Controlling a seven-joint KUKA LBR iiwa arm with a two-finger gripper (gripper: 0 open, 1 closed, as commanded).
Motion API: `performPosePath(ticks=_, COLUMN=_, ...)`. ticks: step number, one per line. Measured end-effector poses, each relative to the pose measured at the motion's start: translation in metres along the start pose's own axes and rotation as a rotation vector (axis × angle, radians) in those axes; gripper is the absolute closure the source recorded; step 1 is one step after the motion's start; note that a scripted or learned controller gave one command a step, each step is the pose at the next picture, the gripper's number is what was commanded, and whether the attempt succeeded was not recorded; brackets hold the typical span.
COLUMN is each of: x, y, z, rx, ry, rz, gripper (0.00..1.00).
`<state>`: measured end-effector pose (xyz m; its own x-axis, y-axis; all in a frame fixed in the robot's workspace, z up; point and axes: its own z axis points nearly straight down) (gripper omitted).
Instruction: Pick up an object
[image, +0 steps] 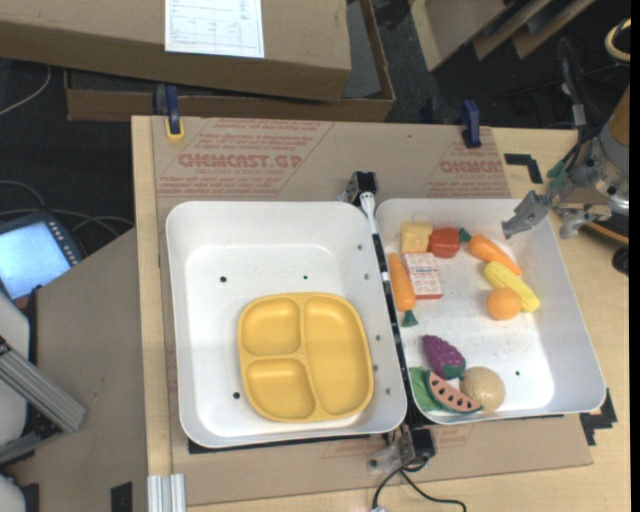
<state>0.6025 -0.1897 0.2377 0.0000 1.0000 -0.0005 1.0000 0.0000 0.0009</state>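
Two shallow white plastic bins side by side on a brown cardboard-covered bench (300, 150). In the left bin (200, 240), a yellow three-compartment plastic tray (303, 356), lying toward the near side. In the right bin (570, 330), a scatter of toy food: a yellow cheese block (416, 238) and a small red tomato (445, 242) at the far end, a long orange carrot (401, 282) along the left wall, touching a white-and-red carton (424, 275), a second orange carrot (492, 252) and a yellow corn cob (512, 285) to the right, a round orange fruit (503, 304) just near of the corn. Toward the near end, a purple grape bunch (443, 354), a watermelon slice (446, 394) and a beige round potato-like piece (483, 387), close together.

Grey two-finger gripper (522, 220) at the far right corner of the right bin, tilted, above the rim and apart from every toy. Nothing between its fingers; open or closed impossible to tell at this angle and size.

No object picked yet; target not evident.

Likely trouble from here: crowded pieces. Carrot, corn and orange fruit nearly touching, so a descent among them could pinch two at once or shove one aside. Rounded, smooth plastic shapes prone to squirting out under a closing pinch. Carrot against the wall leaves little finger room, risking a strike on the bin's side.
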Motion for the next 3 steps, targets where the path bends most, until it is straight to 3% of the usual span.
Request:
performPosePath(ticks=1, x=0.030, y=0.038, z=0.131, rx=-0.009, ry=-0.001, rz=-0.001, gripper=0.00)
performPosePath(ticks=2, x=0.044, y=0.048, z=0.137, rx=0.008, ry=-0.007, rz=0.004, gripper=0.00)
performPosePath(ticks=3, x=0.064, y=0.050, z=0.148, rx=0.025, ry=0.004, rz=0.001, gripper=0.00)
